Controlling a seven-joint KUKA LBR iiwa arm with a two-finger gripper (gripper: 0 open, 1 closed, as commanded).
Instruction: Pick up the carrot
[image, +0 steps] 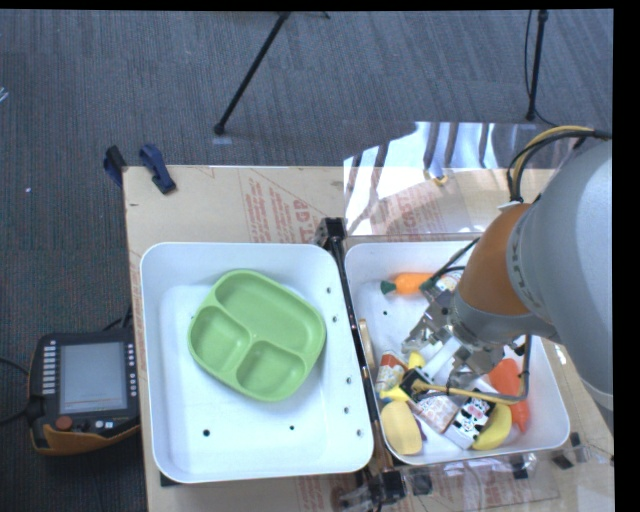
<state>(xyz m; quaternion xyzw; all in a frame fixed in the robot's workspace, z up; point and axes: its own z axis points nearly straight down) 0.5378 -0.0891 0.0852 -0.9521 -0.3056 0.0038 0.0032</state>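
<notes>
Down in the right bin (556, 420), the gripper (437, 350), among a clutter of toy food; cannot tell whether its claw stands apart or together. Toward the bin's far wall, lying flat, the carrot (412, 284), orange with a green tip, near the gripper but apart from it, not held. At the near edge, a yellow banana (495, 428) and a small printed carton (465, 420). Over in the left bin (170, 440), a green divided plate (257, 334).
</notes>
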